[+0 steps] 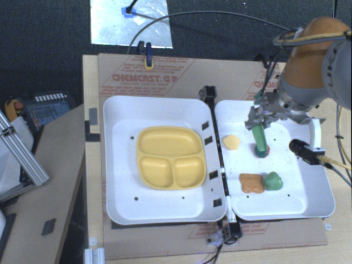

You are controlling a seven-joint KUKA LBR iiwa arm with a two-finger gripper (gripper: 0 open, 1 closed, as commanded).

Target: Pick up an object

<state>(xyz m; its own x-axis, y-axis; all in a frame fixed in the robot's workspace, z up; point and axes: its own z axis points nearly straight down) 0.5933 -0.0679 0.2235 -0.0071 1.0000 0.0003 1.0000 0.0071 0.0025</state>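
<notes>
Two bins [165, 106]; one yellow tray [168, 157]; four small objects; gripper [258, 122] state unclear.

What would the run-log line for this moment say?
arm: over right bin | gripper: above green cylinder | grasp: unconfirmed | yellow tray: left bin
</notes>
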